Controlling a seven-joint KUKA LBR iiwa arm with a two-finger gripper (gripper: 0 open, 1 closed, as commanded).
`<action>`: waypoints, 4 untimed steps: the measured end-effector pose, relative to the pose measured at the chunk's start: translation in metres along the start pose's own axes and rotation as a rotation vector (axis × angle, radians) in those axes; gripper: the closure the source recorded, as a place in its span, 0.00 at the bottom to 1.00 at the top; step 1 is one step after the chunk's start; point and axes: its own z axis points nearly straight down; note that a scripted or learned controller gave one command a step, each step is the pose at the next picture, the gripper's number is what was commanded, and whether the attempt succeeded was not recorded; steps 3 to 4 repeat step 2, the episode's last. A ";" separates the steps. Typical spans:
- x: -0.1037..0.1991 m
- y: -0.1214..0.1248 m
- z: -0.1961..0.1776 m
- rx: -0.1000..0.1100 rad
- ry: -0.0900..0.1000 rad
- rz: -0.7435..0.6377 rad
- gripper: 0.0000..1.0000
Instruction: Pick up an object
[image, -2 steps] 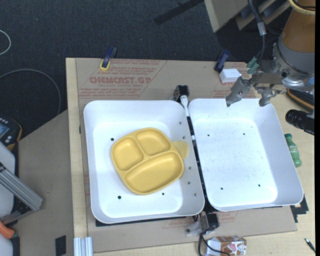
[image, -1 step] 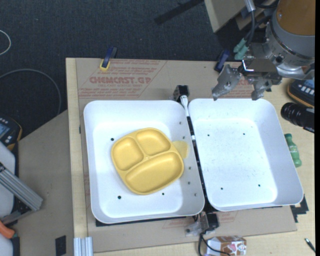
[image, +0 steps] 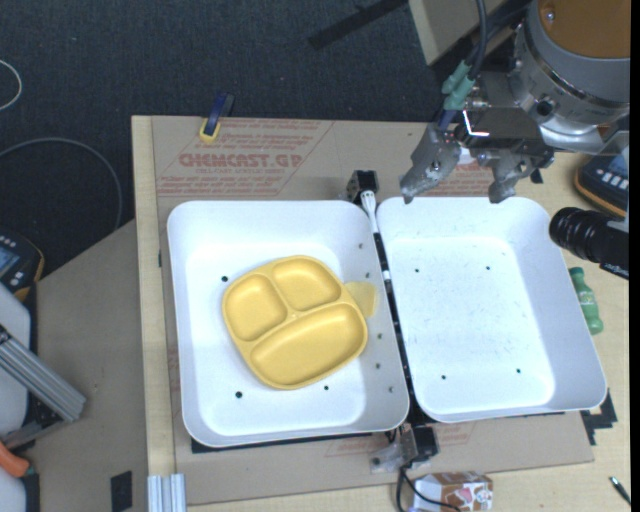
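A yellow plate with three compartments (image: 293, 320) lies flat in the left white bin (image: 190, 300), a little left of the bin's middle. My gripper (image: 455, 186) hangs above the far rim of the right white bin (image: 560, 370), well away from the plate. Its two fingers (image: 418, 182) are spread apart and hold nothing.
A black divider bar (image: 380, 262) runs between the two bins. The bins rest on a cardboard sheet (image: 250, 150) with red lettering. A yellow and blue clamp (image: 212, 122) sits at the sheet's far left edge. A green item (image: 586, 300) lies outside the right bin's right rim.
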 end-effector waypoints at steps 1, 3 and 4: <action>-0.003 0.002 -0.007 0.003 -0.003 0.006 1.00; -0.014 -0.001 0.127 0.025 -0.007 0.011 1.00; -0.014 -0.001 0.127 0.025 -0.007 0.011 1.00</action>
